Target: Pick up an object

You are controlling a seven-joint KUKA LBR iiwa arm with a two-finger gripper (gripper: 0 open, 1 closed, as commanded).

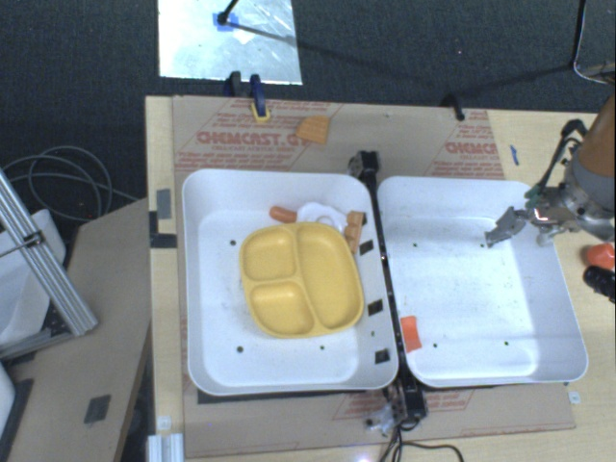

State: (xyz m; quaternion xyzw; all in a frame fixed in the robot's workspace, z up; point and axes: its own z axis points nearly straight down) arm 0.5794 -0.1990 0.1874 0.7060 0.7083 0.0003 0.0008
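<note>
A yellow three-part plate (300, 279) lies in the left bin (207, 354). Behind it sit a small orange sausage-shaped piece (283, 215), a white piece (320, 214) and a tan block (354, 227) near the bin's right wall. A small orange block (410, 333) lies at the near left edge of the right bin (481, 296). My gripper (515, 224) hangs over the far right part of the right bin, well away from the orange block, with nothing visibly held.
A tan wedge (314, 128) rests on the cardboard behind the bins, near a blue and yellow clamp (258, 99). Black clips (366, 162) sit along the seam between the bins. An orange item (602, 254) lies outside the right bin.
</note>
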